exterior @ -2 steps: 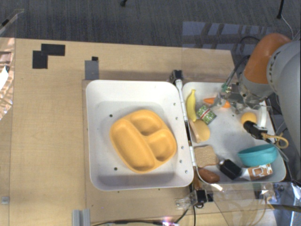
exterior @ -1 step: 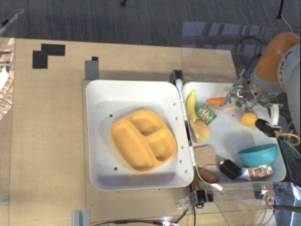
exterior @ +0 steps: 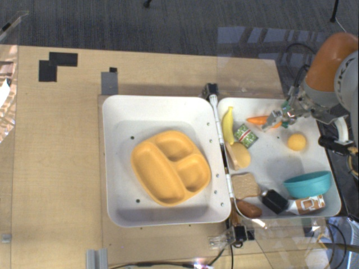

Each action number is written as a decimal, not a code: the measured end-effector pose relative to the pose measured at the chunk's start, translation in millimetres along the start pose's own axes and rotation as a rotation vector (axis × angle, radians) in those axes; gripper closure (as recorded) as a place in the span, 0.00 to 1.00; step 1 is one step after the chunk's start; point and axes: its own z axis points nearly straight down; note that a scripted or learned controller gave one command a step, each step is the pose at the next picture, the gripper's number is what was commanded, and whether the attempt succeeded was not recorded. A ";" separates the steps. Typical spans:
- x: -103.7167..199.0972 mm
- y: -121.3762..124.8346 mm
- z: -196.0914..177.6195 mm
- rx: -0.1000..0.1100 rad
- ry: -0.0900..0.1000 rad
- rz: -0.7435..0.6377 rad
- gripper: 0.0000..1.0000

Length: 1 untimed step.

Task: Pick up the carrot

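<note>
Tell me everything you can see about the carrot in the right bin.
The carrot is a small orange piece, tapered, smooth and probably plastic. It lies flat, roughly crosswise, near the far edge of the right bin. Its pointed end faces the banana, with a gap between them; the green packet sits just below it. Its other end is at the gripper, which reaches it from the right; whether it is gripped is unclear.
</note>
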 end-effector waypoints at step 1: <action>2.9 -2.2 5.9 0.049 0.016 0.536 0.00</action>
